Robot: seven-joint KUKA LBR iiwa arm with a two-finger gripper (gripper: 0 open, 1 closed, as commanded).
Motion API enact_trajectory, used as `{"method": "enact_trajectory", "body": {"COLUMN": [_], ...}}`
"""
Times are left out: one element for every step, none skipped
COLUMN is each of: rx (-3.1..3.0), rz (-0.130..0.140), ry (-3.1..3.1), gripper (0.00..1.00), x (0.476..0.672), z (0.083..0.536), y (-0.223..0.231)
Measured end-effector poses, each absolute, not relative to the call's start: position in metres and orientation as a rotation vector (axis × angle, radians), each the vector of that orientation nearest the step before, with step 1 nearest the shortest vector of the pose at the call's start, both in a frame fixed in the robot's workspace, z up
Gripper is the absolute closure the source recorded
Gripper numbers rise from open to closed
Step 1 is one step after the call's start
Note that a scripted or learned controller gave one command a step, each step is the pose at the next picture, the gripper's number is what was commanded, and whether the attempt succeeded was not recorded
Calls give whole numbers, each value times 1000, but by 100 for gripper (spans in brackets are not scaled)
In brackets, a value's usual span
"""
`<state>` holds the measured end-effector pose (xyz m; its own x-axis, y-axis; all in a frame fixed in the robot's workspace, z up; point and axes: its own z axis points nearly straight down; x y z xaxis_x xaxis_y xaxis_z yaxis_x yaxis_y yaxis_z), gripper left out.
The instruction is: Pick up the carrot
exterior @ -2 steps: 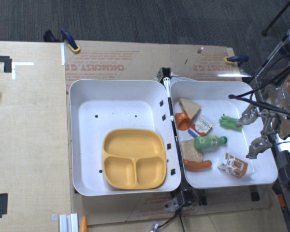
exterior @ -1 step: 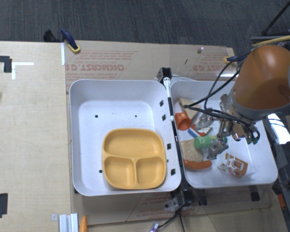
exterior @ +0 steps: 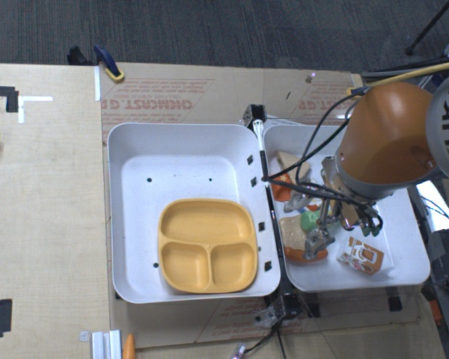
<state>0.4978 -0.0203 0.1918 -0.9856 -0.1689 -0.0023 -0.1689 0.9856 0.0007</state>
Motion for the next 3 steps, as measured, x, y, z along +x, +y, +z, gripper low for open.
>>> {"method": "enact_trajectory", "body": {"rx": [-481, -301, -504], "rz": [-1, 2, 2], "ry": [3099, 3125, 3098], "gripper": [0, 0, 0], "x": [588, 575, 524], "z": [198, 192, 192], "y": [-92, -11, 65]}}
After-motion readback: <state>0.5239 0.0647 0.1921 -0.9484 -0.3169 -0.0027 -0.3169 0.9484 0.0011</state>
